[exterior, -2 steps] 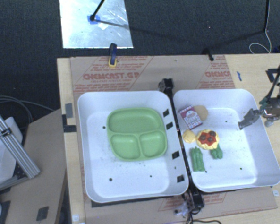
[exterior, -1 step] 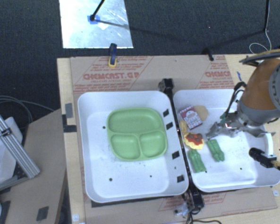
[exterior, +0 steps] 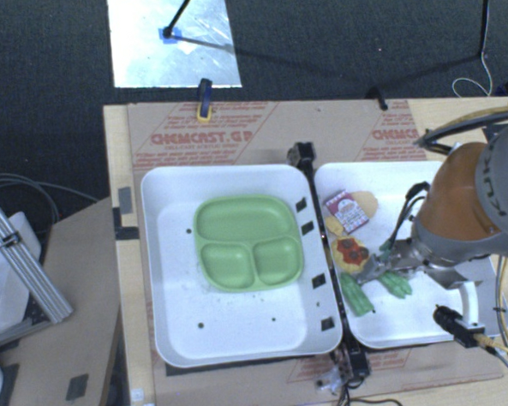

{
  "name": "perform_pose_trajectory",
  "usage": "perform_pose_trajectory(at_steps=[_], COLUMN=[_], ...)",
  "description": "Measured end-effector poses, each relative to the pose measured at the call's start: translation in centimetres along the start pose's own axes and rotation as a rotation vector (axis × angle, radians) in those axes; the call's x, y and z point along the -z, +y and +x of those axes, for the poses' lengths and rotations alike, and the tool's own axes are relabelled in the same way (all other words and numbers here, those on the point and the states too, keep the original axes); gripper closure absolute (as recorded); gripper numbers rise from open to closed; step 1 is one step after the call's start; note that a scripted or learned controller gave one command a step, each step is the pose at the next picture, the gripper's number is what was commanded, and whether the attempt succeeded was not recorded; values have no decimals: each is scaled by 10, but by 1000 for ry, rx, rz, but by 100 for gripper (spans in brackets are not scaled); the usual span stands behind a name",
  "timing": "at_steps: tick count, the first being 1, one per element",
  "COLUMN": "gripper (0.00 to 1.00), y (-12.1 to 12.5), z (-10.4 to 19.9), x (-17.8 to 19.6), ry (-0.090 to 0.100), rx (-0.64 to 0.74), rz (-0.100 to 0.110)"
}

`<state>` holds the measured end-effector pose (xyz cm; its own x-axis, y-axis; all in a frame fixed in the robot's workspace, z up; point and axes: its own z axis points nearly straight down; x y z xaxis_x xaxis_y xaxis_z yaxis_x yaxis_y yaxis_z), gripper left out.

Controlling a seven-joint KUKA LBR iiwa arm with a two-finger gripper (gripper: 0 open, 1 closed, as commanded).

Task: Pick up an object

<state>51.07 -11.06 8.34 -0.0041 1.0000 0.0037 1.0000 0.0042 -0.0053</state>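
Observation:
My gripper (exterior: 380, 266) is low in the right bin (exterior: 416, 329), at its left side, with the grey arm and its orange band (exterior: 460, 198) reaching in from the right. Several small items lie around it. A red and yellow item (exterior: 350, 252) sits just left of the gripper. A green pod-like piece (exterior: 357, 296) lies below it, and another green piece (exterior: 398, 284) is right beside the gripper. A red and white packet (exterior: 344, 212) rests on a pale yellow item (exterior: 366, 203) toward the bin's back left.
The left bin (exterior: 168, 272) holds a green divided plate (exterior: 244, 243). A black divider with clips (exterior: 318, 237) runs between the bins. Bare white floor shows in the right bin's front half. Cables hang at the arm's right side.

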Motion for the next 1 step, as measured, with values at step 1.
perform_pose_trajectory(at_steps=[1], gripper=[0], y=[54], z=[20], x=[2], ry=[-4], rx=[3], rz=[-10])
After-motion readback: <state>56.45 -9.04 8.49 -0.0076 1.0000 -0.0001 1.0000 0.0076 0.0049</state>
